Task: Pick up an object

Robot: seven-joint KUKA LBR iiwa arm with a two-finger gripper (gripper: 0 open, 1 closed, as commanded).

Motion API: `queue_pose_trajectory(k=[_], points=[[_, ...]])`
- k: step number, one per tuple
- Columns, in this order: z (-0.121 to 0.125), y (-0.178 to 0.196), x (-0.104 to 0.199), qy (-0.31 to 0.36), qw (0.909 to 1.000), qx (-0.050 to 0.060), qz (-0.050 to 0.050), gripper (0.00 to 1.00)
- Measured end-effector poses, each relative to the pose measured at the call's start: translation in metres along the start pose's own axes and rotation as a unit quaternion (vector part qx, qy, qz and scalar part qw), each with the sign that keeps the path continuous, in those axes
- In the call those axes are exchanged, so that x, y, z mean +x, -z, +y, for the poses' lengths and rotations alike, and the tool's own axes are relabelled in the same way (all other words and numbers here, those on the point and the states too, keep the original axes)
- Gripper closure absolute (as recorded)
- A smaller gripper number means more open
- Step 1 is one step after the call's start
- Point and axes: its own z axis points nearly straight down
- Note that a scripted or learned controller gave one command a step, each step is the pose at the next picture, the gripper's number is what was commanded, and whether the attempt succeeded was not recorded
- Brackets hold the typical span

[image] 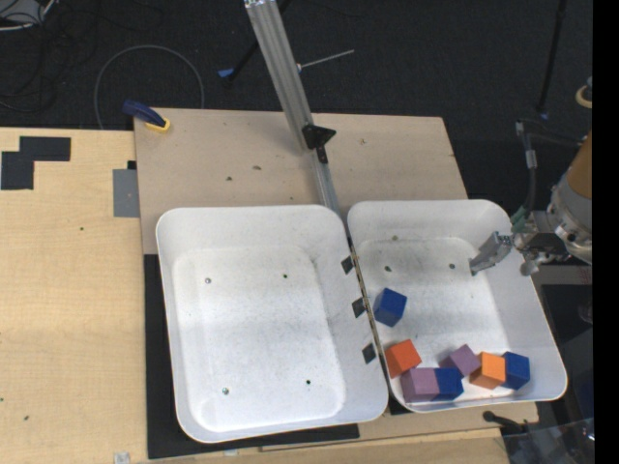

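Evidently nothing is picked yet: the gripper hangs at the right bin's right edge (whether parted or closed I cannot tell), while the blocks, among them a blue cube, lie untouched toward its near edge.

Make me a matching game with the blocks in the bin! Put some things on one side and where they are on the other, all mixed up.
Things:
1. lone blue block
2. orange block beside the purple one
3. blue block next to the orange one
4. end effector

Places:
A. bottom right corner of the right bin
B. over the right bin's right edge
C. by itself, near the divider between the bins
D. bottom of the bin, left end of the cluster

Pairs: 1-C, 2-D, 3-A, 4-B
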Motion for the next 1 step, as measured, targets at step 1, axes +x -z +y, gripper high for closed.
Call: queue_pose_trajectory(k=[1], points=[[-0.0580, 0.0622, 0.0582, 0.003, 1.0000, -0.002, 0.001, 0.00]])
